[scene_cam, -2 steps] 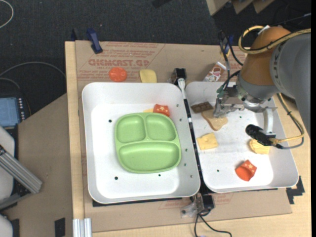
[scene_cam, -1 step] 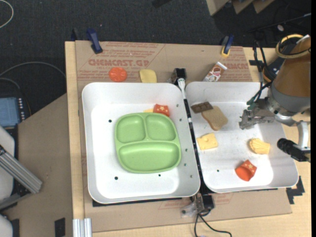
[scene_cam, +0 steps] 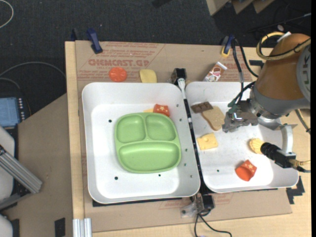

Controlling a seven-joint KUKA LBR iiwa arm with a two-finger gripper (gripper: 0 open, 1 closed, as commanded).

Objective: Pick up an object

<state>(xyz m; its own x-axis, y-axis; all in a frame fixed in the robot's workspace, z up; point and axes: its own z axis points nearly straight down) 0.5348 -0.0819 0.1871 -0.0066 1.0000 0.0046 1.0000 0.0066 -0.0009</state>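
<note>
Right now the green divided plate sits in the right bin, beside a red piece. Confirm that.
Wrong bin. The camera view shows the green divided plate in the left bin, with the red piece beside its top edge.

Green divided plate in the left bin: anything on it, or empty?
Empty. All three compartments of the green plate show bare green. The nearest item, a red piece, lies off its upper rim on the left bin floor.
</note>
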